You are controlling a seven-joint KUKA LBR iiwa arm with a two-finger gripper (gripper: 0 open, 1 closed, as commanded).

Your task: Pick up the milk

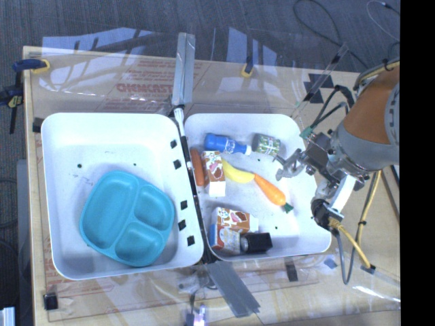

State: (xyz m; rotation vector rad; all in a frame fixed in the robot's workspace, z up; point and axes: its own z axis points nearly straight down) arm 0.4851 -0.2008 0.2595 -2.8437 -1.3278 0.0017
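Hovering over the right edge of the right-hand shallow white bin (204, 124), the grey two-finger gripper (289, 166) holds nothing; whether its fingers are parted cannot be told from this angle. The brown-and-white milk carton (232, 227) lies below and to the gripper's left, near the bin's front wall, touching a small black object (257, 242). Just left of the gripper lie an orange carrot (270, 190) and a yellow banana (236, 173). Farther left sit a blue bottle (225, 143) and a second brown-and-white carton (215, 172). A blue compartment plate (127, 216) rests in the far bin.
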